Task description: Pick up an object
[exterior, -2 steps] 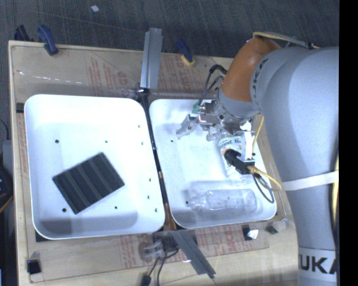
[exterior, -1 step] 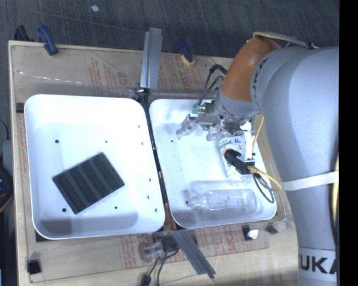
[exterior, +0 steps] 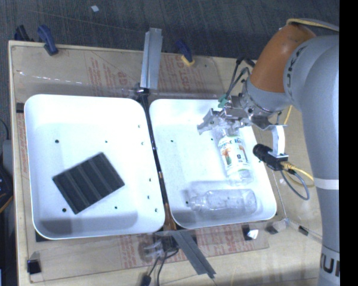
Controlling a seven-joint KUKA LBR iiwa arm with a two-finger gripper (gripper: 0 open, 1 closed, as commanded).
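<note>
My claw (exterior: 222, 124) hangs over the far part of the right bin (exterior: 167, 159), at the cap end of a small labelled bottle (exterior: 234, 155) lying along that bin's right side. Whether my claw is apart or together, I cannot tell. A clear bottle (exterior: 222, 200) lies across the bin's near end. A ribbed dark pad (exterior: 88, 182) lies in the left bin (exterior: 42, 112).

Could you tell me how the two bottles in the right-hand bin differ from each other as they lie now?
The labelled bottle carries a white label with orange and green print; the clear bottle looks bare and see-through. The labelled bottle lies lengthwise toward the far wall, its top end just under the claw, while the clear bottle lies crosswise along the near wall, away from the claw. Both lie on their sides in the right bin.
</note>
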